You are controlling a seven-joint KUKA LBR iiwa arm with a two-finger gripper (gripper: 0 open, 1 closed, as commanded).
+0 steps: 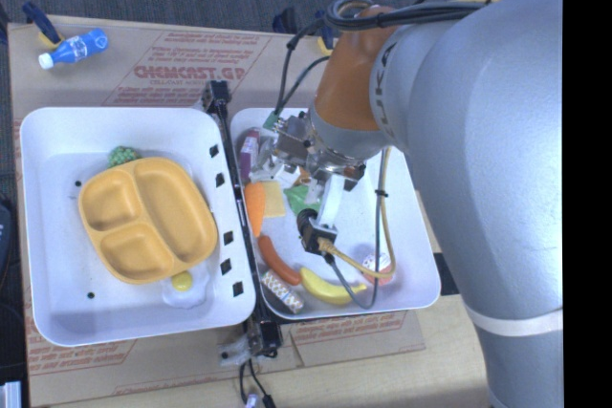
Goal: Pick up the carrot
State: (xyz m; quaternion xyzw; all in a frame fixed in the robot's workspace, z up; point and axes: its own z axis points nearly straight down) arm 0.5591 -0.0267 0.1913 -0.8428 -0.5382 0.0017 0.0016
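The orange carrot (pixel 254 206) lies in the right bin (pixel 411 205), close to its left wall and pointing toward the front. My gripper (pixel 293 175) hangs low over the back left part of that bin, just right of the carrot's upper end. Nothing visibly held shows at the gripper. The arm's orange band and grey body cover much of the bin's right side.
Around the carrot lie a yellow slice (pixel 274 202), a green item (pixel 298 198), a purple item (pixel 249 148), a red sausage (pixel 278 259), a wrapped bar (pixel 283 291) and a banana (pixel 330 287). The left bin (pixel 43 205) holds a yellow divided plate (pixel 143 217), broccoli (pixel 122 155) and a fried egg (pixel 182 284).
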